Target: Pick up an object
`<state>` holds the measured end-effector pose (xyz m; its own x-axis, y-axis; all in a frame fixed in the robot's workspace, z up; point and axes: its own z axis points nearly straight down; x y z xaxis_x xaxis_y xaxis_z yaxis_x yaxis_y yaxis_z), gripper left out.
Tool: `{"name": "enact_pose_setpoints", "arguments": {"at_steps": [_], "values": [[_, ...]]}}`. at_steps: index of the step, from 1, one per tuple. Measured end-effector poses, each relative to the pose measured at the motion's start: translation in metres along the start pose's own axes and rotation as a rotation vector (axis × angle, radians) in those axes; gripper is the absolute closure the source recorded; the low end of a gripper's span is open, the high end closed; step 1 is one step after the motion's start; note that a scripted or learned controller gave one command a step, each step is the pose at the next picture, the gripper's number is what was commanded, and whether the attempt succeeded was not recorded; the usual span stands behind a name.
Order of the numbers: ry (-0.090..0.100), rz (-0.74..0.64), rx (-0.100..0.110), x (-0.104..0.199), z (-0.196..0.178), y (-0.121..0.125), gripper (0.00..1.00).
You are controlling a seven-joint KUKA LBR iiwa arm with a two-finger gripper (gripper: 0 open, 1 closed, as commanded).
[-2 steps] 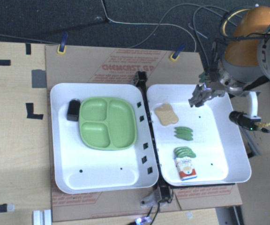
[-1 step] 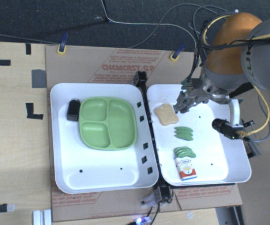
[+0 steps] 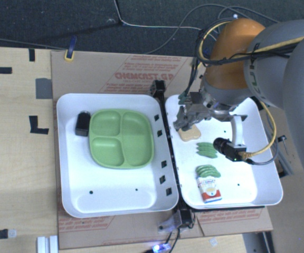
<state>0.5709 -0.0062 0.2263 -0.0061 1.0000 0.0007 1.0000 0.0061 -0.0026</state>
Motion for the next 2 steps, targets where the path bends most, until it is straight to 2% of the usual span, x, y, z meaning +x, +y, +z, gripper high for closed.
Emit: {"name": "enact_pose_setpoints", "arguments": {"at_steps": [1, 2], "values": [[0.000, 0.000, 0.001, 0.049, 0.008, -0.001, 1.00], [0.000, 0.001, 0.001, 0.093, 0.012, -0.016, 1.00]]}}
